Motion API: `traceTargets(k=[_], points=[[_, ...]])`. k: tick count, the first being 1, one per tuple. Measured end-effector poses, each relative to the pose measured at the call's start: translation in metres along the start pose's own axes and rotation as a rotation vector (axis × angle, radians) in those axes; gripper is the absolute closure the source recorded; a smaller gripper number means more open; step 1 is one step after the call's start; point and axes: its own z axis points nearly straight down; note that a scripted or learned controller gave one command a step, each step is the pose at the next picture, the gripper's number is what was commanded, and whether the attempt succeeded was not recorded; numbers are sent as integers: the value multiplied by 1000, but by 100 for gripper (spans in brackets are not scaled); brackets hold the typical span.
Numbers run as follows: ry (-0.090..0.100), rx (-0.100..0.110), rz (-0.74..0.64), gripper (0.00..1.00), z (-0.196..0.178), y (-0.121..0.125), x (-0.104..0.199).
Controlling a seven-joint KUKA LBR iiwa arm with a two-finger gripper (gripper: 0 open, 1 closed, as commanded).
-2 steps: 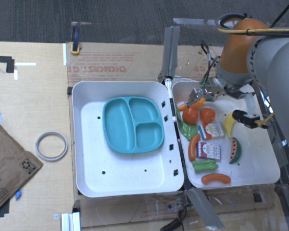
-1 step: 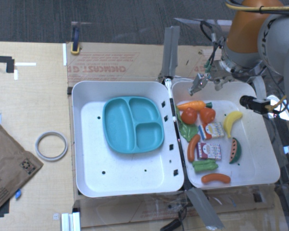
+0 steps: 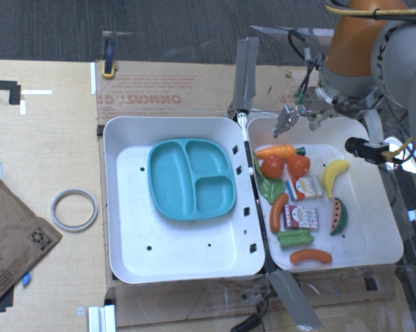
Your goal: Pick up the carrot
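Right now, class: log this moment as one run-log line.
gripper: above right bin's far edge | carrot: lying in bin, ungrasped | plate: left bin

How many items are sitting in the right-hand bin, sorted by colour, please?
Orange or red: 4, namely the carrot, tomato and two sausages.
Green: 3, the leaf, pea pod and watermelon slice.
Yellow: 1, the banana.
Printed cartons: 2.
Total: 10.
The gripper hangs above the carrot.
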Motion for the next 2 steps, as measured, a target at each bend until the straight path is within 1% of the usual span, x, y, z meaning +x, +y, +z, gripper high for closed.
traceTargets(k=[1,2], points=[[1,2,-31,0,0,-30,12],[1,1,-324,0,66,-46,-13]])
